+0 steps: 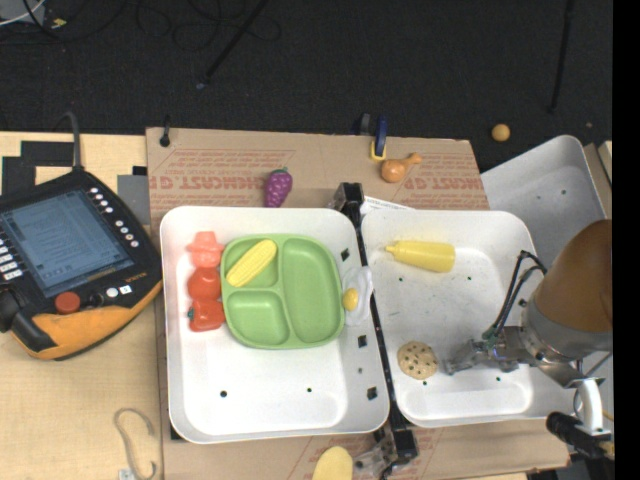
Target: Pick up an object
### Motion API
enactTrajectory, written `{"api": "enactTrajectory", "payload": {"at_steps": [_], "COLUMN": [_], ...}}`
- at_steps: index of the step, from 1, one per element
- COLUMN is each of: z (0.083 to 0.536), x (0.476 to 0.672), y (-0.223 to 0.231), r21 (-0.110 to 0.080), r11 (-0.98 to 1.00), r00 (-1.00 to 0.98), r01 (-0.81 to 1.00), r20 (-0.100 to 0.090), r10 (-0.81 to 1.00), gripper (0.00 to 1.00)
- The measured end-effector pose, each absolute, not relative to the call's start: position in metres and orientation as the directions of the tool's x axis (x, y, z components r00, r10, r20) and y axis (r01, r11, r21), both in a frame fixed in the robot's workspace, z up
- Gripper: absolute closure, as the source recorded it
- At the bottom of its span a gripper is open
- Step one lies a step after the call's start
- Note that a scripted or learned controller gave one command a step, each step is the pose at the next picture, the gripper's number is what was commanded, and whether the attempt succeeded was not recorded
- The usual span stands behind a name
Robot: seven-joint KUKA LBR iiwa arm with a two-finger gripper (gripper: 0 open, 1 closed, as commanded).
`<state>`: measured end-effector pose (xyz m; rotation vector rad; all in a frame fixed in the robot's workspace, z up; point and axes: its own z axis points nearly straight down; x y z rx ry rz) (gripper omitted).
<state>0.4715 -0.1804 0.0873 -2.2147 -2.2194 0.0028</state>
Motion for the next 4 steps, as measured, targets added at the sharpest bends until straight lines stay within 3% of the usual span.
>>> {"api": "enactTrajectory", "payload": {"at_steps": [1,3,4], "z": [0.1,0.205,0.229], "x": [0.472,0.476,0.476], "y": [-0.183,-0.173,-0.173], "r21": [-0.003,0.003,0.001], "r11": [-0.005,0.0,0.0], "r00": [0.005,0.0,0.0], "r01": [1.0,1.0,1.0], "r20": [0.002,-0.001,0.0], "r10": [1.0,1.0,1.0], "gripper": [1.0,1.0,1.0]}}
